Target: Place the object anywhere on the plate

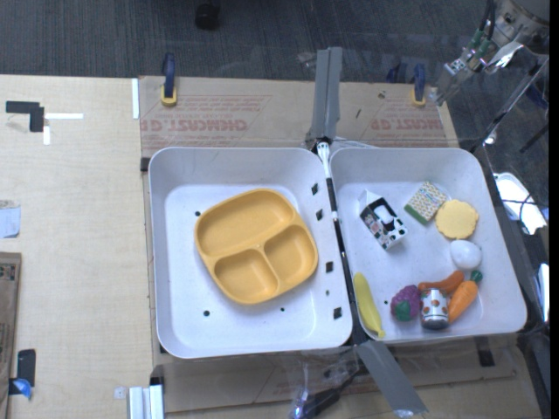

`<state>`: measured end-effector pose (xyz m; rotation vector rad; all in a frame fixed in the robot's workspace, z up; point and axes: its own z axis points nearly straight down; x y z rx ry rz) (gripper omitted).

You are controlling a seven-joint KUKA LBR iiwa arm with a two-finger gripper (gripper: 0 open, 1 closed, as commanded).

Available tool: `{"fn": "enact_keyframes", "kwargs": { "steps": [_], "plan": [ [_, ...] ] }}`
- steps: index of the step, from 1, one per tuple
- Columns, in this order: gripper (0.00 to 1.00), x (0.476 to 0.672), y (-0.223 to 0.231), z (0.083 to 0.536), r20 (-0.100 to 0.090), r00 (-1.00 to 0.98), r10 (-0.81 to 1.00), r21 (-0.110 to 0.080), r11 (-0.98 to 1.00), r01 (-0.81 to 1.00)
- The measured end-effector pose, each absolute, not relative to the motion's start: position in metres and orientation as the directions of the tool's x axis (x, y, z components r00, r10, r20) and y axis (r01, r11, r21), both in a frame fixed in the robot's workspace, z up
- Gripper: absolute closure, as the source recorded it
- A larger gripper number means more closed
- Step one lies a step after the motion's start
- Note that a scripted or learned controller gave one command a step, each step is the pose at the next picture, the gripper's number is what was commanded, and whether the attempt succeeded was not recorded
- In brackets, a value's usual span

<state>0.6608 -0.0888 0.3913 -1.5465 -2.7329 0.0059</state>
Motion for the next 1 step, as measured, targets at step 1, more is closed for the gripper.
{"fn": "enact_keyframes", "kwargs": {
  "steps": [1],
  "plan": [
    [1.0,0.6232,-0.0938,0.1969,0.003,-0.593,0.806,-0.005,0.593,0.806]
  ]
}}
